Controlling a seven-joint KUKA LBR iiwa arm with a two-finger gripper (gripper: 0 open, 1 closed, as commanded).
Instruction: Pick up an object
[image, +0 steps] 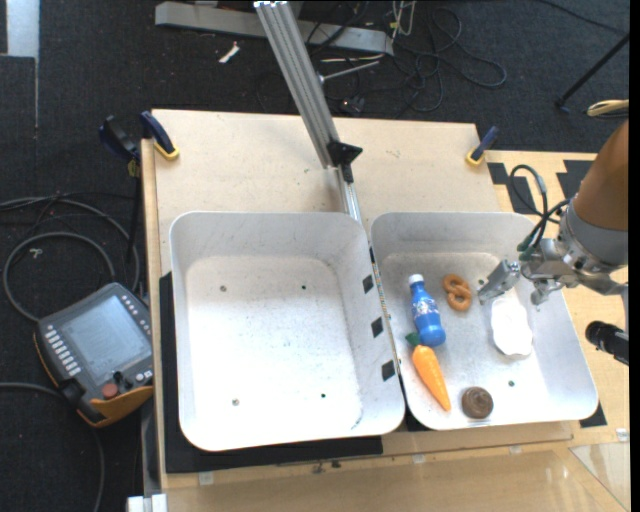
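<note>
While pincer (519, 279) hangs over right bin (570, 395), spread and empty: approach step. Next: descend onto white lump (511, 328), then clench.

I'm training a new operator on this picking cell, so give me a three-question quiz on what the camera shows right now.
1. True or false: the carrot lies in the left bin.
2. Which thing lies nearest the gripper?
A. the blue bottle
B. the white lump
C. the brown disc
3. Fill in: the pretzel lies just to the ___ of the blue bottle's cap in the camera view.

Key:
1. False; it lies in the right bin, below the blue bottle.
2. B
3. right
</note>
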